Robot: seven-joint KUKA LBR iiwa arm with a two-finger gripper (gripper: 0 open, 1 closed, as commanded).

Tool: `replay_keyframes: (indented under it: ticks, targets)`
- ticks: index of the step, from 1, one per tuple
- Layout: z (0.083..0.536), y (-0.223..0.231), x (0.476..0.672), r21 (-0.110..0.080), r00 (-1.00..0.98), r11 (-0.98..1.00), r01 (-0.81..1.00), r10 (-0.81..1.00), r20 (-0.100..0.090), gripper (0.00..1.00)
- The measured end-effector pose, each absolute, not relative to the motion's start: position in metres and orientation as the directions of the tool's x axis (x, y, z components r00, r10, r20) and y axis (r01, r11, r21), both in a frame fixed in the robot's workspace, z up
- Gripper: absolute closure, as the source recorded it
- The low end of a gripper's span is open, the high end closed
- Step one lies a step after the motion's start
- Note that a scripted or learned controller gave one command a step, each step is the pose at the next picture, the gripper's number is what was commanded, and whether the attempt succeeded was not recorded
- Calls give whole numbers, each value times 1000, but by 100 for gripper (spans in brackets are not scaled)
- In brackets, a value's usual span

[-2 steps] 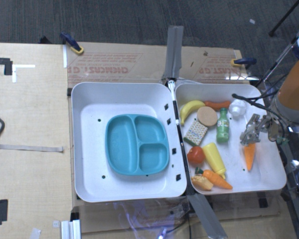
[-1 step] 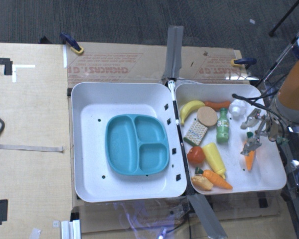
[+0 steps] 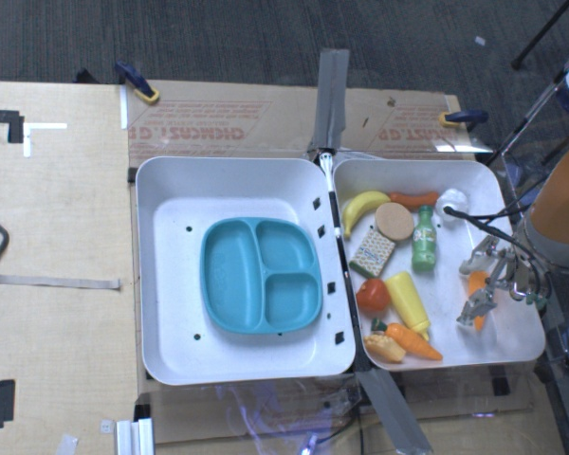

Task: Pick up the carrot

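Two white bins (image 3: 152, 282) (image 3: 493, 183) sit on the tabletop. One holds one teal divided plate (image 3: 262, 275). The other holds one banana (image 3: 360, 207), two carrots (image 3: 415, 342) (image 3: 412, 199), one tomato (image 3: 373, 296), one green bottle (image 3: 424, 239), one yellow bottle (image 3: 407, 300), one cracker (image 3: 373, 251).

A dark grey carpeted floor (image 3: 266, 17) runs beyond the far edge of the pale wooden table (image 3: 57, 226), well left of the tool (image 3: 488, 287). A brown cardboard sheet (image 3: 218, 121) lies flat on it, held by blue clamps (image 3: 137, 81). Grey tape strips (image 3: 332, 93) cross the cardboard.
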State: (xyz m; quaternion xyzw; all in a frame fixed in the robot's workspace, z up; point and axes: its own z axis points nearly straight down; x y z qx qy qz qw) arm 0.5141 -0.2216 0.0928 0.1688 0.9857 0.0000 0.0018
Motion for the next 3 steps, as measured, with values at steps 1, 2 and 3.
replay_keyframes:
  ticks: [1, 2, 3]
  targets:
    - [104, -222, 517, 0, -944, 944, 330, 330, -11, 100]
    - [92, -168, 568, 2, -940, 940, 341, 341, -4, 100]
    - [94, -222, 567, -2, -994, 994, -108, -108, -7, 100]
